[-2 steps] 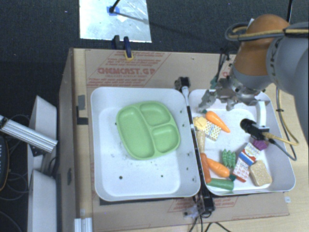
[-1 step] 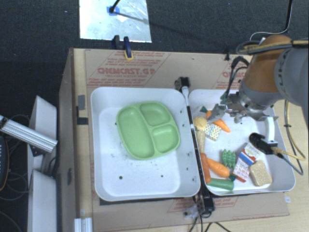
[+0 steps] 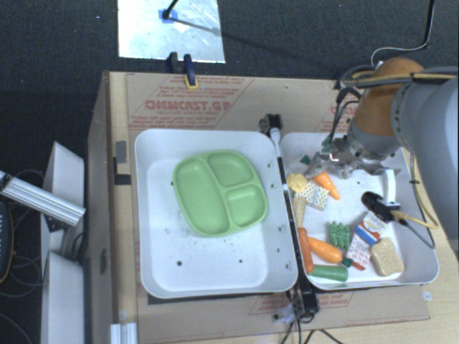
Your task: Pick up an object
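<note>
Beside claw (image 3: 324,165), small orange carrot (image 3: 327,185)

Grey arm (image 3: 429,106), orange band (image 3: 384,95) (rounded), thin dark cables near wrist

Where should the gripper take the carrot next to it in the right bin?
Probably mid-body, from above, fingers closing across its width. The carrot lies flat, slanting, thick middle and narrowing tip. A yellow waffle-like piece sits close on its lower left, so set the fingers clear of that. The gripper hovers just above it.

Red lettering on the cardboard sheet (image 3: 188,104) behind the bins reads roughly "CHEMCAST GP"; smaller print is illegible.
</note>
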`<action>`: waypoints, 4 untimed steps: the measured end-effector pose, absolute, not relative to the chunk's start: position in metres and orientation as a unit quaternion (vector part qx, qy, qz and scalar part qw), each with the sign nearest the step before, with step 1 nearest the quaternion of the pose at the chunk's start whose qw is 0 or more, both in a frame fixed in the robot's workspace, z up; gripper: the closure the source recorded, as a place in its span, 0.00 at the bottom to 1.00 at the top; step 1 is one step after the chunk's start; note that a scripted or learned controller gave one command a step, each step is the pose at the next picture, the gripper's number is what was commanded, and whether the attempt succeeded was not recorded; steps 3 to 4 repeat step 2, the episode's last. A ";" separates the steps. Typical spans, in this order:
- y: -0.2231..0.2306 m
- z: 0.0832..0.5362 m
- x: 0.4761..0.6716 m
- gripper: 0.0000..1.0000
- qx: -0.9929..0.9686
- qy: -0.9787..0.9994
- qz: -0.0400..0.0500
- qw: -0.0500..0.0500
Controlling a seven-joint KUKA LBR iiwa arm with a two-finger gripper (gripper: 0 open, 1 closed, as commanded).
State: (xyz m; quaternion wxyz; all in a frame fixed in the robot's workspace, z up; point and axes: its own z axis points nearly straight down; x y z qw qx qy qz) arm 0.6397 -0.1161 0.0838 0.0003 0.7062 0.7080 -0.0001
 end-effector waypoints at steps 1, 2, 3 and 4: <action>-0.116 0.095 0.641 1.00 0.706 0.709 0.001 0.002; -0.062 0.209 0.598 1.00 0.706 0.708 0.002 0.002; -0.062 0.209 0.598 1.00 0.706 0.708 0.002 0.002; -0.062 0.209 0.598 1.00 0.706 0.708 0.002 0.002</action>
